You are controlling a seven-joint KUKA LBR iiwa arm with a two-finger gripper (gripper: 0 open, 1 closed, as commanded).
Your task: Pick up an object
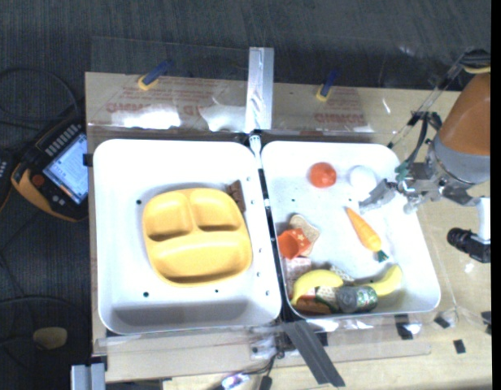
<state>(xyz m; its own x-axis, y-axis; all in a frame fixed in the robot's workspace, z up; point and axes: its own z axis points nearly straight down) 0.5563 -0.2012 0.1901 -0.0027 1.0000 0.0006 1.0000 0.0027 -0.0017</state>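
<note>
Over the right bin's (413, 242) far right rim, the gripper (394, 187) is seen at the end of the grey arm (466, 149); whether its fingers are spread or closed cannot be told, and nothing is seen between them. Just beside it a white ball (362, 176) is noted, a red tomato (322, 175) nearby. A carrot (364, 229) is laid mid-bin; a banana (386, 279) and dark can (356, 299) near the front wall. A yellow divided plate (197, 234) is held in the left bin (120, 218).
</note>
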